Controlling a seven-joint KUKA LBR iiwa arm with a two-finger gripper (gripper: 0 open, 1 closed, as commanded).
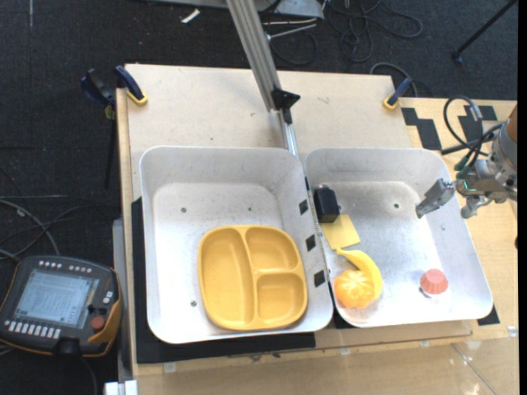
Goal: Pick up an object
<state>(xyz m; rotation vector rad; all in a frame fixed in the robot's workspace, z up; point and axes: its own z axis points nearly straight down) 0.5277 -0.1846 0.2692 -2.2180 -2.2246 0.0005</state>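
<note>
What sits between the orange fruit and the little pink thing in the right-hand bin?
Nothing: in the camera view, bare bin floor separates orange from pink cup.

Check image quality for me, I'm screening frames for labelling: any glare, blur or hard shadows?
Camera view: even lighting, no strong glare on the white bins; soft shadows under the orange and yellow tray; the end effector at the right edge looks slightly blurred.

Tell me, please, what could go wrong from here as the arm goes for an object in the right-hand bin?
1. The orange, banana and yellow slice crowd together against the right bin's left wall, so a grasp may catch two items or strike the wall.
2. The small pink cup near the front rim could tip or skid away.
3. The end effector hovers at the bin's right edge and might clip it descending.
</note>
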